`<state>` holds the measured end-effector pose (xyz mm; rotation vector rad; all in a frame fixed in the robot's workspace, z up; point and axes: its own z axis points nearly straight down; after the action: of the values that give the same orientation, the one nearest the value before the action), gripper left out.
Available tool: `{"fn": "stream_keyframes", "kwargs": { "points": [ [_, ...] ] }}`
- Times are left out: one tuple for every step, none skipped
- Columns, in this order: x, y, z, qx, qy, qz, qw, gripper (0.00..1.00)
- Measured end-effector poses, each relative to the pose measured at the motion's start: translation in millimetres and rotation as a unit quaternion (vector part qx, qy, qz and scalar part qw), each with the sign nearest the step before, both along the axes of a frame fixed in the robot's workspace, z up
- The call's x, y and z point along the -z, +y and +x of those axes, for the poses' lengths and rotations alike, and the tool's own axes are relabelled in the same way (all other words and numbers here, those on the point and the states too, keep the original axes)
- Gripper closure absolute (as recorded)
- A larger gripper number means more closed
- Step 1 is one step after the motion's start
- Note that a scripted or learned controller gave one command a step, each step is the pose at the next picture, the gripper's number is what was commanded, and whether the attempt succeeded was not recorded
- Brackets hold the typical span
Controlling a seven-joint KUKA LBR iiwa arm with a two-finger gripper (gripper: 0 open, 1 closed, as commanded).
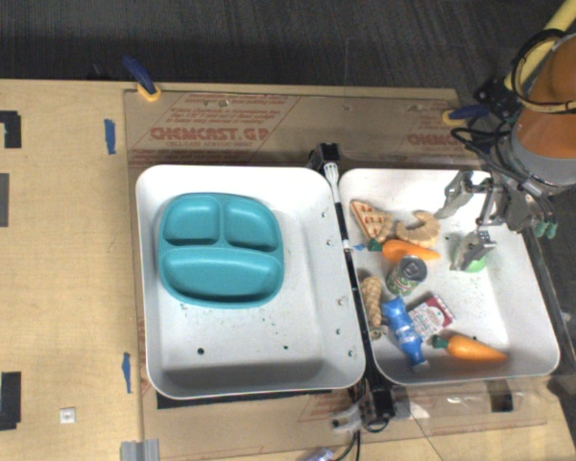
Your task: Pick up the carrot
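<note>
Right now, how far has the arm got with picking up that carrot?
Nothing looks done yet: the carrot lies at the near edge of the right bin, beside a blue bottle. The gripper hangs over the bin's far part with open fingers and nothing between them, well apart from the carrot. Reaching it, closing on it and lifting are all left.

The carrot (pixel 470 350) lies in the right bin (pixel 518 286); the open end effector (pixel 468 227) hovers above, empty.
</note>
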<state>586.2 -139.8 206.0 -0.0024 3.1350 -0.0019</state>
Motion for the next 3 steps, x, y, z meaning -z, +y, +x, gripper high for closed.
{"fn": "stream_keyframes", "kwargs": {
  "points": [
    [91,24,35,0.0,-0.004,-0.0006,1.0,0.0],
    [117,27,51,0.055,-0.002,0.0012,0.9985,0.0],
    [117,42,48,0.218,-0.001,-0.0014,0.976,0.0]
  ]
}}
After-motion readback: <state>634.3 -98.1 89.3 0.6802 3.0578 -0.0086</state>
